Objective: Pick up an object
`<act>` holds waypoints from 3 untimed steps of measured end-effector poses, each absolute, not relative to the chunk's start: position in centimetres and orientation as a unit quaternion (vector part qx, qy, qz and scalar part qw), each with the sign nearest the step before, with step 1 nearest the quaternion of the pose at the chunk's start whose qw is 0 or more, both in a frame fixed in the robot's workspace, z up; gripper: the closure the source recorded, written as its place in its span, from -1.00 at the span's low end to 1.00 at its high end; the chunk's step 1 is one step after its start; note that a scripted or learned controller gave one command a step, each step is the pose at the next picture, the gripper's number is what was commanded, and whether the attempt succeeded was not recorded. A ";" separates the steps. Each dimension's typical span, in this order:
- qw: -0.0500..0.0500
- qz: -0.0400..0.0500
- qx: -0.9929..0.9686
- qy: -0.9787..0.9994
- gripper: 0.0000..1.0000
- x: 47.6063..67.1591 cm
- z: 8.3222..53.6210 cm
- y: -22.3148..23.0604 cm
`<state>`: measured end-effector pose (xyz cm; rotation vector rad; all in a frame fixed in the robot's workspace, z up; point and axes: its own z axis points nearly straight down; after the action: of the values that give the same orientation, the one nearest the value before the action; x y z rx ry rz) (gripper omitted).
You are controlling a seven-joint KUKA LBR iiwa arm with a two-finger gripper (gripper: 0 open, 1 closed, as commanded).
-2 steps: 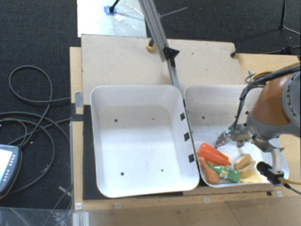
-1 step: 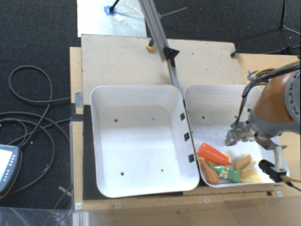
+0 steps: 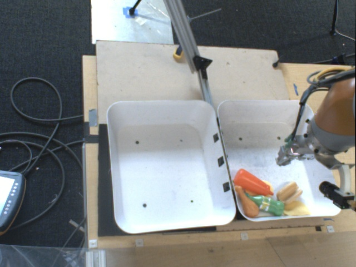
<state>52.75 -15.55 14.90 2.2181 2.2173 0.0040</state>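
Left bin (image 3: 161,166): I read this one as the drop side. It lies well to the left of the claw, beyond the shared wall.

Right bin (image 3: 253,124): this is the one I am working in. The claw hangs inside it, over bare floor near its right side.

Toy pile: all the items sit bunched in the near corner of the right bin, below and slightly left of the claw. My judgement is that they gathered there because the bin floor slopes toward the front wall.

Orange carrot (image 3: 253,181): nearest item to the claw, lying tilted, below and to the left of it, apart from it.

Green bottle (image 3: 267,204): lies flat, further below the claw, touching the carrot's neighbours.

Bread roll (image 3: 289,192): almost directly below the claw, apart from it. I judge it the easiest target.

Claw (image 3: 285,156): I cannot tell how far it is open; the tip is small and blurred. I see nothing gripped in it.

Arm (image 3: 336,115): enters from the right, wrist bent downward and leftward, so the claw points into the bin at a slant. It is short of the pile; I expect a move toward the front is needed.
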 end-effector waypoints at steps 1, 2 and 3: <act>0.003 0.002 0.706 0.708 1.00 52.5 19.3 -15.6; 0.003 0.002 0.705 0.709 1.00 52.9 23.7 -15.3; 0.001 0.002 0.703 0.711 1.00 54.9 23.8 -9.7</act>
<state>54.89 -9.68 23.83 2.2075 2.2330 0.0063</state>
